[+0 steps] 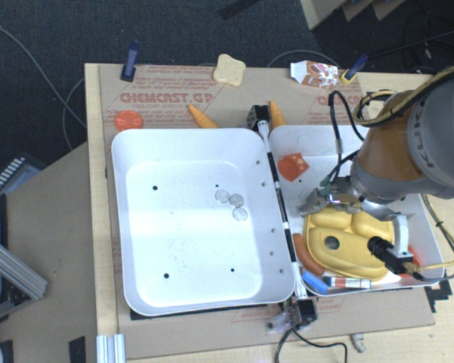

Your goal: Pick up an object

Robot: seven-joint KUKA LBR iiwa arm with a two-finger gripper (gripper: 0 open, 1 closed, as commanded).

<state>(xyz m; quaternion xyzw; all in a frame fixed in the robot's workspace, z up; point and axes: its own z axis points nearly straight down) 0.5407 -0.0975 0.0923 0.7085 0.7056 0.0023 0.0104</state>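
The arm (408,150) hangs over the right bin (318,138), just above the yellow toy (344,244). I cannot tell how the fingers stand. The smooth, round toy could slip away.

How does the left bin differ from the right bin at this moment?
The left bin holds just a few small clear round pieces; the right bin is crowded, with a yellow object and an orange block. The arm reaches over the right bin. Both are shallow and white.
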